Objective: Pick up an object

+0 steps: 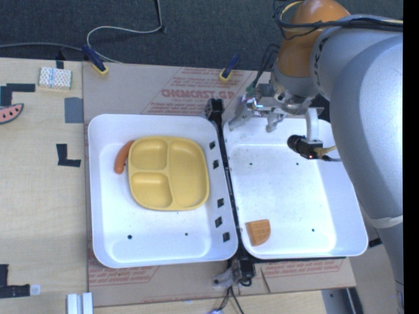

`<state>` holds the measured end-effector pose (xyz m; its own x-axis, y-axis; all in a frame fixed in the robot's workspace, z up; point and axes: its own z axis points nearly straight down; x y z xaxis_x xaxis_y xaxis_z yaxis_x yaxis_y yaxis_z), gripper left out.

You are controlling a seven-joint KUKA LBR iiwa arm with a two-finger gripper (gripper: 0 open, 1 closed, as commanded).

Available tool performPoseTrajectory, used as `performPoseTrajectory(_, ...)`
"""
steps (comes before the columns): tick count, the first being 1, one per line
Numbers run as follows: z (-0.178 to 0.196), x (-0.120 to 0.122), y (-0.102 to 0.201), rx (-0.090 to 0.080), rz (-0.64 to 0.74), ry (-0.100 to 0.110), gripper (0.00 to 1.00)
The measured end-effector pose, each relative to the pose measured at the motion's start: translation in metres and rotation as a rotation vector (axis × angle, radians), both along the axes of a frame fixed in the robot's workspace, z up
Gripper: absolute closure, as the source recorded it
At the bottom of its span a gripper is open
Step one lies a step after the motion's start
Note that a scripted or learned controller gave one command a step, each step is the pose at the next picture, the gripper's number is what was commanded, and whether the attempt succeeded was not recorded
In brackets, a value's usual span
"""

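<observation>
A yellow divided plate lies in the left bin. An orange sausage-shaped piece rests against the plate's left edge. In the right bin, a small orange-brown bread-like piece sits near the front left corner. My gripper hangs below the orange-banded wrist, over the far left edge of the right bin. It is well away from the bread-like piece and the plate. Nothing is visible in its grasp.
A black clip strip runs along the seam between the bins. Two blue-and-yellow clamps hold the cardboard at the back. A small speckled block and a pink slice-shaped item lie on the bench at far left.
</observation>
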<state>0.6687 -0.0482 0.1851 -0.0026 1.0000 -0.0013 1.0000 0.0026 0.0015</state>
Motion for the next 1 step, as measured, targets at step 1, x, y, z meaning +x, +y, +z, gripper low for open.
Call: performPoseTrajectory(1, -0.0011, -0.0104, 0.0620, 0.001, 0.000, 0.003, 0.00)
